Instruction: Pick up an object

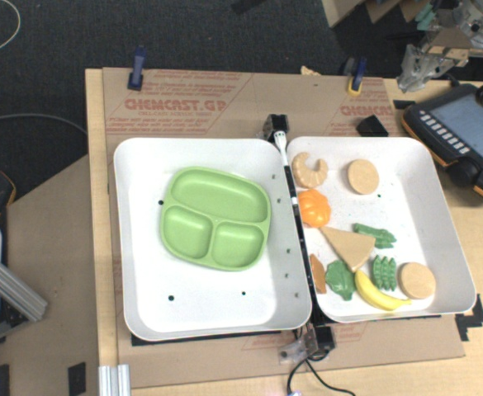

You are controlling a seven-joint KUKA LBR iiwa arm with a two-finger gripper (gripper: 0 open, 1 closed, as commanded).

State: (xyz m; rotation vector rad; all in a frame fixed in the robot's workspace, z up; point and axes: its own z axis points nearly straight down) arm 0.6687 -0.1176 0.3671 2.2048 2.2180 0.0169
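A metal two-finger gripper [423, 64] hangs beyond the far right corner of the table, its opening impossible to judge. The food toys lie well away, down-left in the right white bin [447, 209]; nearest is a round tan plastic cookie [362, 176].

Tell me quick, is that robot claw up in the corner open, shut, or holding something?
Gripper: raised beyond the right bin, nothing between its fingers; open or closed cannot be told from this view.

Dark carpet floor [142, 15] surrounds a cardboard-covered worktop [224, 97] held by blue clamps [136, 70]; a white cable [2, 15] loops top left
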